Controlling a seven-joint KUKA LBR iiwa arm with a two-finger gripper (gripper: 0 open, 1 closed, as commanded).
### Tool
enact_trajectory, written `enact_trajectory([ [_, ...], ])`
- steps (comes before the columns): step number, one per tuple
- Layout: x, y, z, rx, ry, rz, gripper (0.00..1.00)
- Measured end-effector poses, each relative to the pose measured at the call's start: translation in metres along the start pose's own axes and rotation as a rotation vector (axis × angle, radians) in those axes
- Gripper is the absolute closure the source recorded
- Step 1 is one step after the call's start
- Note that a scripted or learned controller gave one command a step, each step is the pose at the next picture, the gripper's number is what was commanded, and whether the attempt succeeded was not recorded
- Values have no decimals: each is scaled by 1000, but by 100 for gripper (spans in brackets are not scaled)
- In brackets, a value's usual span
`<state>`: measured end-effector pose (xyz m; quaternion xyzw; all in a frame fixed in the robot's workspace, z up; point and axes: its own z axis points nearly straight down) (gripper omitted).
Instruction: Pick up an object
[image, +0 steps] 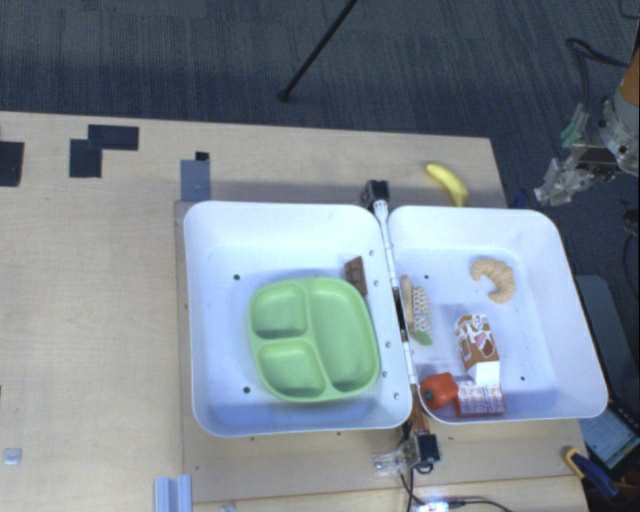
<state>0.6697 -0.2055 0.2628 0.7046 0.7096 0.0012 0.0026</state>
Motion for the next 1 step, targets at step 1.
enact_trajectory([
  [1,55,-23,3,2,2,-1,100],
])
